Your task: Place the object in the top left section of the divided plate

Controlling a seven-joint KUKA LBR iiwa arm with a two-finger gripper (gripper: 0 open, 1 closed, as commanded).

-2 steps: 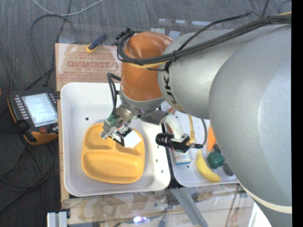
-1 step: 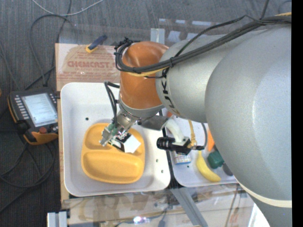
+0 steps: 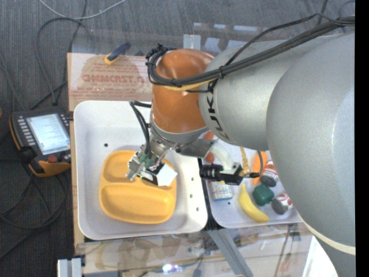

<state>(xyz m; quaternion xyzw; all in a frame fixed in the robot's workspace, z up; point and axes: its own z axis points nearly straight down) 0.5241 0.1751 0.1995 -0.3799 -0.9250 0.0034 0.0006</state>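
Leftward first, then across:

1. Pendant (image 3: 41, 136): dark handheld unit with a lit screen, on the floor beside the bench.
2. Left bin (image 3: 86, 154): shallow, white, smooth plastic, rounded corners.
3. Plate (image 3: 135, 203): yellow, glossy, divided; one long section along the near side, two smaller ones behind it. The top left section (image 3: 118, 165) shows bare.
4. Gripper (image 3: 141, 167): hangs over the plate's upper middle, at the ridge between the two smaller sections. Whether the jaws are apart or together cannot be told; cables and fittings crowd them.
5. Object: not made out with certainty. A white, flat-edged piece (image 3: 167, 176) lies just right of the gripper, over the top right section; it may be the object or part of the tool. Judged so, the target lies left of the jaws, a short shift away.
6. Arm (image 3: 179, 100): orange band, grey shell, reaching from the right.
7. Right bin (image 3: 230, 218): holds a banana (image 3: 251, 205), a green piece (image 3: 263, 195) and small cartons.
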